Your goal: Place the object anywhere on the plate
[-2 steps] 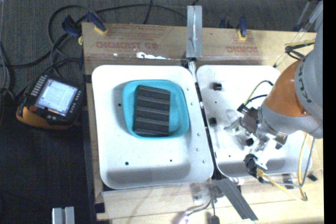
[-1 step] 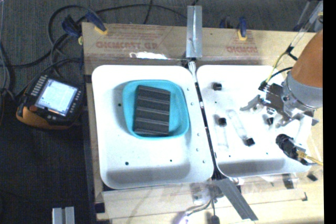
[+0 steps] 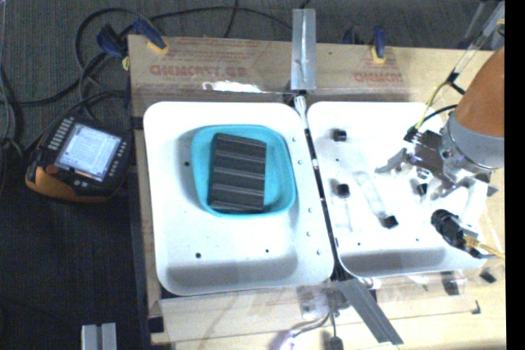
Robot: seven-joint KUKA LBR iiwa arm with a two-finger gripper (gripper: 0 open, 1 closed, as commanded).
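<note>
A dark grey ribbed block [image 3: 239,171] lies flat on the light blue plate [image 3: 283,176] in the left bin [image 3: 172,242]. It rests inside the plate's rim, roughly in the middle. My gripper [image 3: 410,176] hangs over the right side of the right bin [image 3: 361,254], well away from the plate. Its fingers [image 3: 392,166] stand apart with nothing between them.
Three small black pieces [image 3: 338,134], [image 3: 342,189], [image 3: 389,220] lie scattered in the right bin. A metal divider post [image 3: 303,53] rises behind the seam between the bins. Cables and a black connector [image 3: 447,225] hang by the wrist. A teach pendant [image 3: 82,156] lies left of the bench.
</note>
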